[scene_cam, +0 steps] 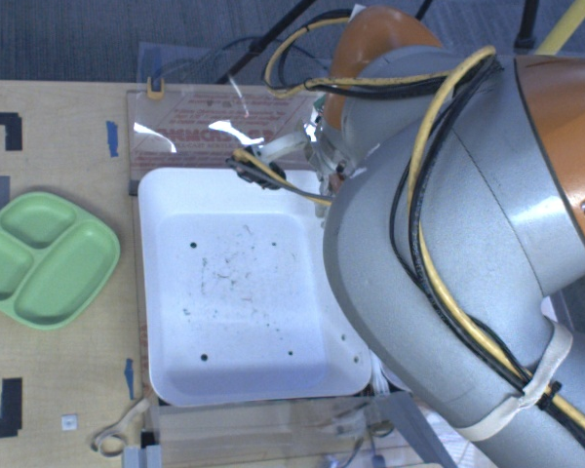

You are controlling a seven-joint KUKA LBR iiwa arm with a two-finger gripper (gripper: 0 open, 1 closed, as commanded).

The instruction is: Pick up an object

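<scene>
Trouble could be coming: the big grey arm (448,261) is hanging low over the white bin (234,281) and hiding its own gripper, so a grab could be closing on nothing or bumping the bin wall. I cannot tell how far open the gripper is or whether it is holding anything. I cannot tell which thing to pick; beside the arm, the bin floor is showing just scuffs and dots. A green plate (44,258) is lying well away from the arm, outside the bin.
</scene>
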